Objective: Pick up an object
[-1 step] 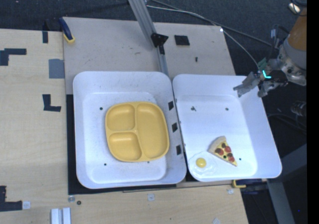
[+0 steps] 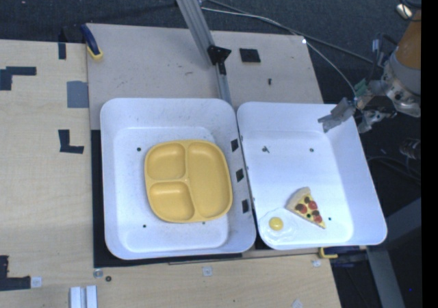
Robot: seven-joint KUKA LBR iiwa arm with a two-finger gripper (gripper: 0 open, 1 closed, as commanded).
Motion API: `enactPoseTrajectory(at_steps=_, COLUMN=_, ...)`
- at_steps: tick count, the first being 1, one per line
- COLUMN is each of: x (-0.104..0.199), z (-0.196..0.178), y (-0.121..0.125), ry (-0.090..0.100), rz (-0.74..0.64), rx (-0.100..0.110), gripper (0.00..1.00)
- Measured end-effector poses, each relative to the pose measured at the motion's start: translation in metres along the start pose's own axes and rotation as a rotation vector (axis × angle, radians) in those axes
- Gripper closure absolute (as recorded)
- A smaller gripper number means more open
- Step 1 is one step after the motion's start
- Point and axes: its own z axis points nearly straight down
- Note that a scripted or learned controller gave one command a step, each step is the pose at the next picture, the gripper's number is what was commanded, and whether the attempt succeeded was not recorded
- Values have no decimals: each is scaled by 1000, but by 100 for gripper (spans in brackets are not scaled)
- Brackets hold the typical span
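Note:
A toy pizza slice (image 2: 308, 208) lies in the near part of the right bin (image 2: 294, 129). Just left of it rests a small fried egg toy (image 2: 276, 224) with a yellow yolk. A yellow divided plate (image 2: 188, 181) sits in the middle of the left bin (image 2: 120, 163). My gripper (image 2: 340, 117) hangs over the far right edge of the right bin, well away from the pizza slice and the egg. Nothing shows in its grasp.
A slanted metal pole (image 2: 195, 16) rises behind the bins, clamped near their shared far corner. Cables (image 2: 321, 53) run across the bench toward the arm. A blue and yellow clamp (image 2: 91, 42) sits at the bench's far left corner.

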Motion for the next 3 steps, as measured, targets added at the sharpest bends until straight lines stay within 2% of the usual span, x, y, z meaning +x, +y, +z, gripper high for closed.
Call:
enactPoseTrajectory(at_steps=1, x=-4, z=63, y=-1, ry=0, rz=1, rx=5, gripper=0)
enactPoseTrajectory(at_steps=3, x=-4, z=152, y=-6, ry=0, rz=1, rx=3, gripper=0)
